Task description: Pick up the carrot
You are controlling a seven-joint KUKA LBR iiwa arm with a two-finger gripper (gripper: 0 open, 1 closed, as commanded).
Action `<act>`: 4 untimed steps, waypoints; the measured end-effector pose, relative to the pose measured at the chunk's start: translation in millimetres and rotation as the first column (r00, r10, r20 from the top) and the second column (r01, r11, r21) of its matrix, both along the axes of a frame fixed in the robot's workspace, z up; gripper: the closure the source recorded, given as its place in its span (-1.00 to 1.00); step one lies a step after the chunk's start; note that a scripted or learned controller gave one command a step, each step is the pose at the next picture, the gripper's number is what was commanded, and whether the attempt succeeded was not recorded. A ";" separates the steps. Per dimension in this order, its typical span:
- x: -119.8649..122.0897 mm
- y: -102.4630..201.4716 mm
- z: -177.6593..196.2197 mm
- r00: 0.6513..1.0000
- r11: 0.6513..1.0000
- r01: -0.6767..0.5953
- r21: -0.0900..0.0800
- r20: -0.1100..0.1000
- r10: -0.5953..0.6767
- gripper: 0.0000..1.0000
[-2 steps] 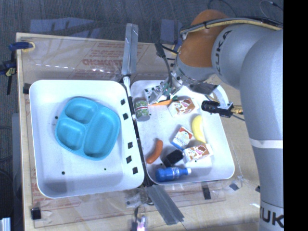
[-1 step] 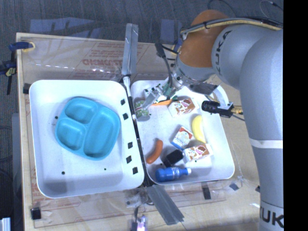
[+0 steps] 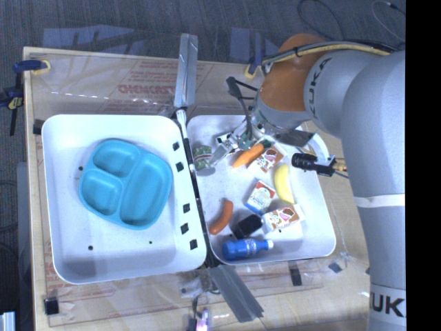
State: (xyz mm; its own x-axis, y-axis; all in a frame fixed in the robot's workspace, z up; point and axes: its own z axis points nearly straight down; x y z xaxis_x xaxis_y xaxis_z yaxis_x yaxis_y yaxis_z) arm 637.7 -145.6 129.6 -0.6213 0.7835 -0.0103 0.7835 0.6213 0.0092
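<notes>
Carrot (image 3: 247, 155) beside jaws (image 3: 240, 141)

You are looking down on a bench (image 3: 103, 81) topped with a clear sheet over pale board with reddish print. Two shallow white bins rest directly on it, side by side and touching along a middle seam: the left bin (image 3: 58, 205) and the right bin (image 3: 320, 229). A blue clamp (image 3: 27, 66) grips the bench's far left corner.
</notes>
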 end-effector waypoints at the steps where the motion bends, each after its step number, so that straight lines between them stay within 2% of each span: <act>1: -23.5 -32.4 -18.4 0.997 0.997 -0.071 -0.009 0.027 0.071 -1.00; 2: -11.6 -44.1 -20.5 0.955 0.955 0.297 0.008 0.017 -0.297 -1.00; 3: -57.6 -57.3 -35.4 0.959 0.959 0.284 0.002 -0.009 -0.284 -1.00; 4: -141.1 -64.8 -37.7 0.948 0.948 0.318 0.002 -0.014 -0.317 -1.00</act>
